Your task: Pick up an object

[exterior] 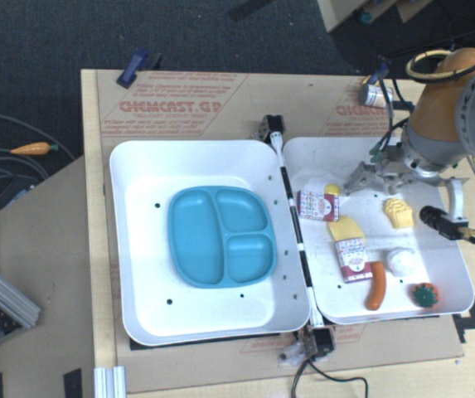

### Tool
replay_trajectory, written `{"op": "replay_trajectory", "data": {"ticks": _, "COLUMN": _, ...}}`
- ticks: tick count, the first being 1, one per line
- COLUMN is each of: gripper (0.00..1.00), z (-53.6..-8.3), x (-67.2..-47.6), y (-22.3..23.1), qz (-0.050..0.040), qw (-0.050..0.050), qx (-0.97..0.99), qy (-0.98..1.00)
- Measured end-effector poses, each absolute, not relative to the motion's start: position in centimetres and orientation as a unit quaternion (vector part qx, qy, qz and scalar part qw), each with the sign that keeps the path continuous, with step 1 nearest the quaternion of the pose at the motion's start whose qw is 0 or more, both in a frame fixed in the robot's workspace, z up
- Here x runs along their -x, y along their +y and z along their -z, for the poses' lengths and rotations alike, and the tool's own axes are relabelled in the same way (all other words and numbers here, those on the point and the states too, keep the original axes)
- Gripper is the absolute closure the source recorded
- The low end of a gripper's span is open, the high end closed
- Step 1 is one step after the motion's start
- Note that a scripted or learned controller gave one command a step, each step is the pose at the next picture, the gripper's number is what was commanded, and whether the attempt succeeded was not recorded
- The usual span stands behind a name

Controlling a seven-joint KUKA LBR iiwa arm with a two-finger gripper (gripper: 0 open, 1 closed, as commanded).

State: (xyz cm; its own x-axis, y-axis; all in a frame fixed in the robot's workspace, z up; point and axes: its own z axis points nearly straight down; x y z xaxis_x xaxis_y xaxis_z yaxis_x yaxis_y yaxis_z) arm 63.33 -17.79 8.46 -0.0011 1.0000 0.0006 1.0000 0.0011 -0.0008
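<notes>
**Over the right bin, a spread gripper with nothing in it**

On the bench (179,106) sit two white bins, touching along their inner rims. The left bin (138,172) holds a blue tray (220,235) with three compartments, lying near its middle. The arm (440,114) reaches in over the far corner of the right bin (446,251). Its gripper (375,186) hangs above the bin's far part, fingers spread, nothing between them.

The objects lie loose in the right bin. A red-and-white carton (318,206) lies by the inner rim, a small yellow piece (332,191) touching its far corner, both just beside the gripper. A second carton (355,260) lies nearer, a yellow block (346,228) against its far end and a sausage (375,285) beside it. A yellow ridged piece (399,213) lies near the gripper's other side, a white ball (401,260) nearer, and a green-and-red toy (424,294) at the near corner.
</notes>
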Motion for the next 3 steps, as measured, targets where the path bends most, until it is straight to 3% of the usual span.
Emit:
{"op": "replay_trajectory", "data": {"ticks": 1, "gripper": 0.00, "z": -8.5, "x": -65.4, "y": -9.5, "qz": 0.0012, "qw": 0.000, "qx": 0.706, "qy": -0.708}}
{"op": "replay_trajectory", "data": {"ticks": 2, "gripper": 1.00, "z": -9.6, "x": -65.4, "y": -9.7, "qz": 0.0008, "qw": -0.001, "qx": 0.706, "qy": -0.708}}
{"op": "replay_trajectory", "data": {"ticks": 3, "gripper": 0.00, "z": -9.5, "x": -65.4, "y": -9.7, "qz": 0.0005, "qw": -0.001, "qx": 0.706, "qy": -0.708}}
